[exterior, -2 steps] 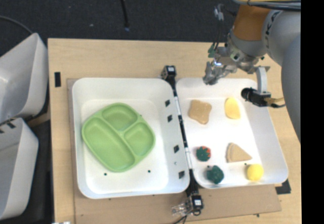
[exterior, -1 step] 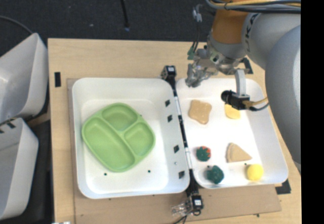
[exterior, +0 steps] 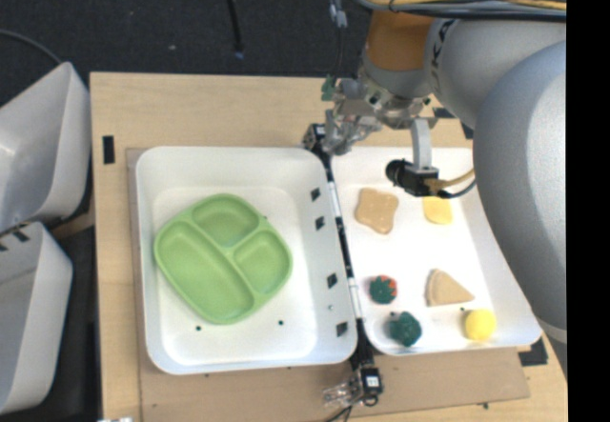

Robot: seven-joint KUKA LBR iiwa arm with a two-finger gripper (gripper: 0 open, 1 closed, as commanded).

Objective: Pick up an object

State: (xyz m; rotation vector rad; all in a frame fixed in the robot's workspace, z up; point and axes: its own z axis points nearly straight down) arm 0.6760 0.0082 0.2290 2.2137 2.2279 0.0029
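tan bread piece [exterior: 376, 210] in right white bin [exterior: 496, 249], wooden bench [exterior: 210, 106]

Grey arm [exterior: 515, 77] reaches in — wrist angled down.

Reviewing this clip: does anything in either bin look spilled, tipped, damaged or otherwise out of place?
Nothing stands out. The green divided plate lies flat in the left bin. In the right bin, the six small items sit apart from one another, none spilled over the rim. The gripper hovers near the bins' shared top corner.
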